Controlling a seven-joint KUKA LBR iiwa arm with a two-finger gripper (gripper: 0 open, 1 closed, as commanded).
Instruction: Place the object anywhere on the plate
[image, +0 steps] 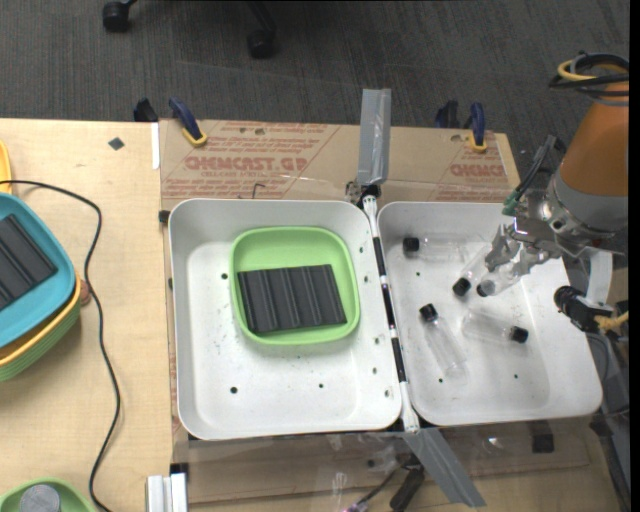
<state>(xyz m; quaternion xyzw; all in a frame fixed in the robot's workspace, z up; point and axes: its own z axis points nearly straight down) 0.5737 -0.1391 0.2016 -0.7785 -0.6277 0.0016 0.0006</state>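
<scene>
— Where do we stand with the placing?

— We judge it barely begun. The green plate (295, 290) sits in the left bin (195, 330) with only its dark ribbed insert (293, 298) on it; none of the task's things lies there.

— And the things themselves?

— They are all over in the right bin (480, 385): several clear vials with black caps, scattered. We see one vial (427, 243) near the bin's far left corner, a loose-looking black cap (429, 313) lower down, and a second vial (495, 330) lying flat toward the right. Another clear one lies near the middle, though its outline is hard to trace against the white floor.

— What of the arm?

— It reaches in from the right, orange band high, wrist bent down over the far right part of the right bin. The gripper (497, 272) is low, just above or at the bin floor, and a capped vial (470, 285) lies right at its tip.

— Is it gripping that vial?

— We cannot tell. The fingers are pale and the vial is clear, so they blur together; whether the fingers are apart or closed on it is not readable from here.

— So what remains?

— By our reckoning, nearly everything: a secure grasp, the lift, the carry across the divider (385, 300), and the release over the plate.
</scene>
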